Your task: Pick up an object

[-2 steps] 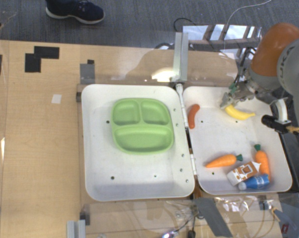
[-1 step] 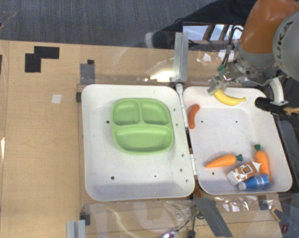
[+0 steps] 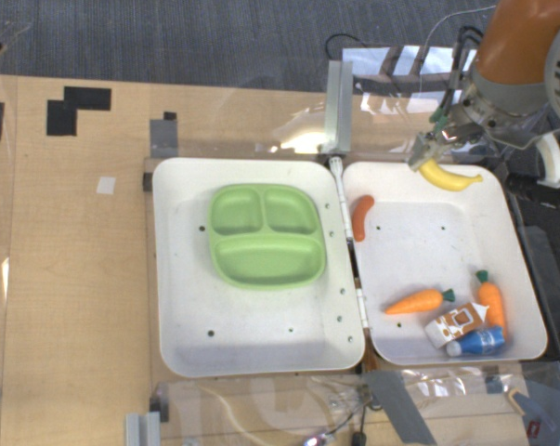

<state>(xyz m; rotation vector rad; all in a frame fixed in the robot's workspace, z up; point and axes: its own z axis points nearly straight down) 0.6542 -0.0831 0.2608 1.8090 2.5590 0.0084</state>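
**Banana at the far edge, grip uncertain**

We see our gripper (image 3: 435, 147) at the right white bin's (image 3: 419, 240) far edge, touching the curved yellow plastic banana (image 3: 451, 177). We cannot tell how the gripper stands. We judge the banana could slip against the rim, since it lies tight there.

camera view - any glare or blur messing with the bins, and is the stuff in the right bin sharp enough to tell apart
Camera view: a bright glare patch sits on the bench at the back edge of the left bin, near the metal post; the gripper looks slightly soft; the banana, sausage and carrot in the right bin read sharp, with soft shadows.
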